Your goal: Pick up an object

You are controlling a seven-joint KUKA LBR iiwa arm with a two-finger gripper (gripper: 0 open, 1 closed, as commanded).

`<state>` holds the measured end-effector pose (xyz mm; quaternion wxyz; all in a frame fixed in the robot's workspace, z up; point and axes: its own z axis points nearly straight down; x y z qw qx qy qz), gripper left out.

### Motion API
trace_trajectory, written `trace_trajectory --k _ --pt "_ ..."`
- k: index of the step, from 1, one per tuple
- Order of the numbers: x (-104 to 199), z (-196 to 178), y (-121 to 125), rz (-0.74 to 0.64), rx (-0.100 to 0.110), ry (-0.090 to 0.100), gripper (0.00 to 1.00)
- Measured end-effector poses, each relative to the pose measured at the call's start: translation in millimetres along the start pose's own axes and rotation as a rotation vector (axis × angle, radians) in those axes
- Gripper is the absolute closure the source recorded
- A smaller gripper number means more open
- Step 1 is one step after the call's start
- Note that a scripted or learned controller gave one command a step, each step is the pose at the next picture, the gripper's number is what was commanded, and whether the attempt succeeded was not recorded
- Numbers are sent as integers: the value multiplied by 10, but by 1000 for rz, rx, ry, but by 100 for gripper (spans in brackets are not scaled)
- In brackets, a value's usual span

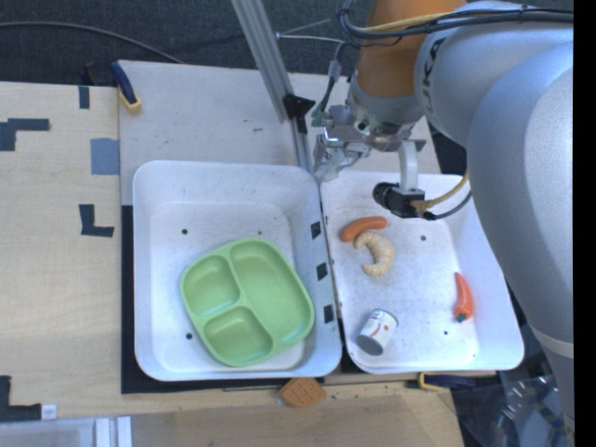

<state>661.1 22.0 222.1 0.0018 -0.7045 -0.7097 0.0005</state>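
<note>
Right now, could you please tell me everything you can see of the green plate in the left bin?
The green plate is a light green, rounded-rectangle tray that looks like matte plastic, split by raised ridges into three compartments. It lies flat and right side up, turned at a slant, on the floor of the left bin, toward its near right corner. Nothing lies in it.

Arm [507,91]: smooth grey casing, orange dome
Cables [372,17]: black and yellow, looped at wrist
Hand [333,152]: bare metal
</note>
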Motion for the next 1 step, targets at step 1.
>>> trace_trajectory --k 1 --pt "546 75 -57 1 0 -1 100"
